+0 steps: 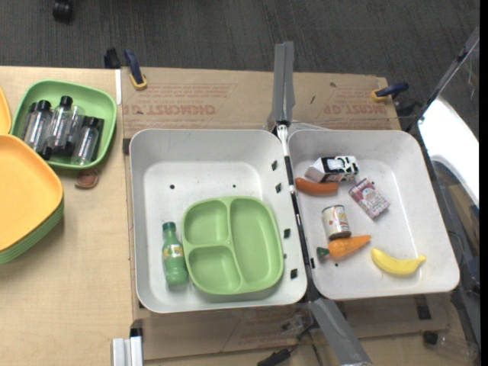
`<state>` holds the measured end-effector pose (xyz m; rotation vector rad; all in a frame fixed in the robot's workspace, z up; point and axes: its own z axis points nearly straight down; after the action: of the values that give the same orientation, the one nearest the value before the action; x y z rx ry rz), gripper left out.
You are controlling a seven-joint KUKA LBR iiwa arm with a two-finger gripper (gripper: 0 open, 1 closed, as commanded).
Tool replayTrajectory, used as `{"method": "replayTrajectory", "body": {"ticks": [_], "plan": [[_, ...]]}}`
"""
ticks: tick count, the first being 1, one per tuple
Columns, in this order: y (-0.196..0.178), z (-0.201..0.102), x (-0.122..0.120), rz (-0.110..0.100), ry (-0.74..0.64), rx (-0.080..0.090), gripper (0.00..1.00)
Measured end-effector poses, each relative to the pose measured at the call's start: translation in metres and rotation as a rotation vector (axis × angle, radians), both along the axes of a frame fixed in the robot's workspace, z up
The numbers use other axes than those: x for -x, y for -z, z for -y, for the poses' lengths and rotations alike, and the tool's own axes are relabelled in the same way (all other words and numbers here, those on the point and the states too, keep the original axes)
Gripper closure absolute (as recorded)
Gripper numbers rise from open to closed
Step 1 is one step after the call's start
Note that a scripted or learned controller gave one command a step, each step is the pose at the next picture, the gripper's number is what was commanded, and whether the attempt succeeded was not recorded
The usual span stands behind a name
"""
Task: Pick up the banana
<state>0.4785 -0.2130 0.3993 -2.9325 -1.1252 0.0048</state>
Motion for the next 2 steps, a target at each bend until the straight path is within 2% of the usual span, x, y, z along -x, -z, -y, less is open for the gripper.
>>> {"method": "replayTrajectory", "body": {"ticks": [1, 2], "plan": [[0.0117, 0.0047, 0.0, -0.002, 0.019, 0.0, 1.0], [0.0024, 0.0043, -0.0082, -0.001, -0.002, 0.001, 1.0]]}}
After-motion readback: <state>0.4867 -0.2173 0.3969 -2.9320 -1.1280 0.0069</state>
